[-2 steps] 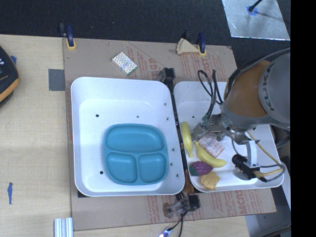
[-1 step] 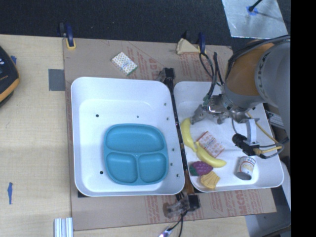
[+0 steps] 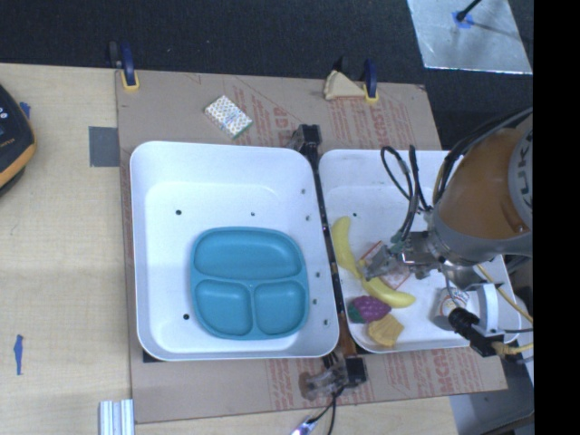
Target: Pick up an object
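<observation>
The right white bin (image 3: 362, 159) holds a long yellow banana (image 3: 341, 241) along its left wall. A shorter yellow banana (image 3: 391, 293), a purple grape bunch (image 3: 369, 308) and a tan wedge (image 3: 385, 332) lie near its front. My gripper (image 3: 388, 259) is low inside this bin, just right of the long banana and above the shorter one. A small clear packet with red print (image 3: 372, 258) lies right at the gripper's tip. The wrist hides how the gripper stands on the packet. The grey arm with its orange band (image 3: 480, 193) covers the bin's right half.
The left white bin (image 3: 217, 155) carries a blue divided plate (image 3: 247, 281). Black cables (image 3: 403, 178) loop over the right bin's back. Behind the bins lie a patterned card (image 3: 227, 115), a tan wedge (image 3: 342, 84) and blue clamps (image 3: 128, 64). A yellow-black device (image 3: 13, 139) sits far left.
</observation>
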Controlling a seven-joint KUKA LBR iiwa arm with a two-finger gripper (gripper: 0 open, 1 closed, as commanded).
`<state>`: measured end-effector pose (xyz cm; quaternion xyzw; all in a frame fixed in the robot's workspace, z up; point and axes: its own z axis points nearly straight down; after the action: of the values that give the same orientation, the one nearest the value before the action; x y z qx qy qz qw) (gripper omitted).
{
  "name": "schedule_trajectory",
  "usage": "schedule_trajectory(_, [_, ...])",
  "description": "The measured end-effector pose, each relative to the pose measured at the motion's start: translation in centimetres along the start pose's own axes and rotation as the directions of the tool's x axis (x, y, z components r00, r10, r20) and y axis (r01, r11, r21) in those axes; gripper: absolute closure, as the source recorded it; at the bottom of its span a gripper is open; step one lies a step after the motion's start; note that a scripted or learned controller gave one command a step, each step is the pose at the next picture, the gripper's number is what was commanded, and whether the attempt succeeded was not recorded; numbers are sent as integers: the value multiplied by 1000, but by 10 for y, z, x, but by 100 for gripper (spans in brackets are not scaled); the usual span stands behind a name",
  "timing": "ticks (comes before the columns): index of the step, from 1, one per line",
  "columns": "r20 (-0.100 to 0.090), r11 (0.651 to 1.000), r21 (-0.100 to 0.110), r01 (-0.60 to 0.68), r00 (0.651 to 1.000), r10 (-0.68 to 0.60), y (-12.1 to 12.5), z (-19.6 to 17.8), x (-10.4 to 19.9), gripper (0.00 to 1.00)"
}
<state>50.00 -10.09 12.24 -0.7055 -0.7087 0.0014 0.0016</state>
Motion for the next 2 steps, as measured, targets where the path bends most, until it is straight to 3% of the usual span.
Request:
schedule_trajectory(1, [0, 1000, 0, 0, 1000, 0, -24, 31, 6, 0])
schedule_trajectory(2, [0, 1000, 2, 4, 1000, -4, -25, 21, 5, 100])
